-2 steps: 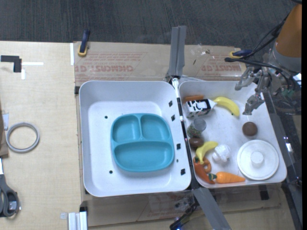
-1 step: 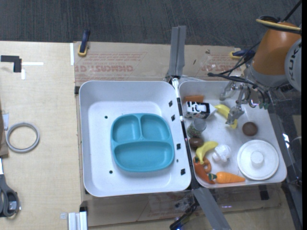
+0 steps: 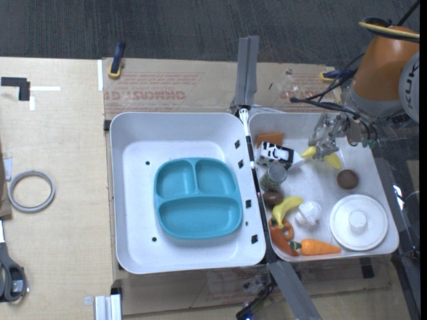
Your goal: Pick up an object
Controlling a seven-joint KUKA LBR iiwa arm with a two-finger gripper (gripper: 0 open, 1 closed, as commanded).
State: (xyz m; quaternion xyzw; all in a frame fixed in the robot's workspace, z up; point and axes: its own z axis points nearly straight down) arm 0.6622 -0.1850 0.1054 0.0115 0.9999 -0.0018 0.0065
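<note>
The grey arm with its orange band reaches in over the far corner of the right-hand shallow white bin [image 3: 385, 179], wrist tilted steeply down so that the metal gripper [image 3: 325, 142] hangs low above the bin floor. Whether it is parted or closed cannot be told at this slant, and nothing can be seen held in it.

The nearest candidate is a small yellow plastic toy piece [image 3: 328, 157], lying directly beneath the gripper and apparently touching it. It looks light, rigid and smooth, so it would probably slip unless pinched squarely across its narrow middle.

A little nearer the camera than the gripper lies a brown rounded toy [image 3: 347, 179], whose curved sides would likely roll out of a loose pinch. Further on sits a round white lidded dish [image 3: 359, 222], too broad for a side grip by the look of it; its centre knob is the likely hold.

Away from the arm lies a black-and-white toy [image 3: 275, 154]. The left-hand bin [image 3: 133, 139] holds a blue divided plastic plate [image 3: 198, 199].
</note>
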